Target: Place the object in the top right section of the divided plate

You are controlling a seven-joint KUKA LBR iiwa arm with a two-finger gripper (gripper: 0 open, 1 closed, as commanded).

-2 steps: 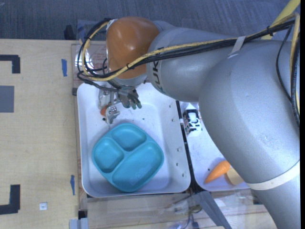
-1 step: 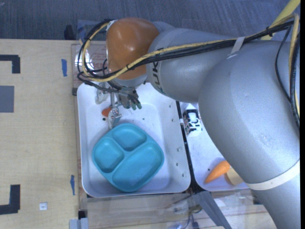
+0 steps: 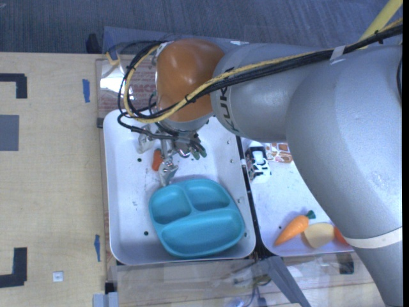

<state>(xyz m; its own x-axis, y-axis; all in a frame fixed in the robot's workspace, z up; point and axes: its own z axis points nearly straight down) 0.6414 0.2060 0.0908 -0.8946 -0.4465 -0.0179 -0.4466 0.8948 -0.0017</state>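
While my two-finger gripper (image 3: pixel 169 166) hovers beside small orange object (image 3: pixel 156 160), grip state unclear, I must confirm hold, then centre over blue divided plastic plate (image 3: pixel 197 216) top right section (image 3: pixel 206 196).

Along the top of the view runs a dark blue-grey carpeted floor (image 3: pixel 211 5) with a fine ribbed weave, evenly lit and without hard shadows. To the left lies a pale wooden bench (image 3: pixel 51 171) whose light plywood grain shows plainly, marked with black tape corner brackets (image 3: pixel 16 85), a grey square patch (image 3: pixel 9 133) near the left edge and short strips of blue tape (image 3: pixel 85 89) near its right edge. Two shallow white bins sit side by side on it, the left bin (image 3: pixel 121 190) just beside the right bin (image 3: pixel 287 197), with a dark divider between them.
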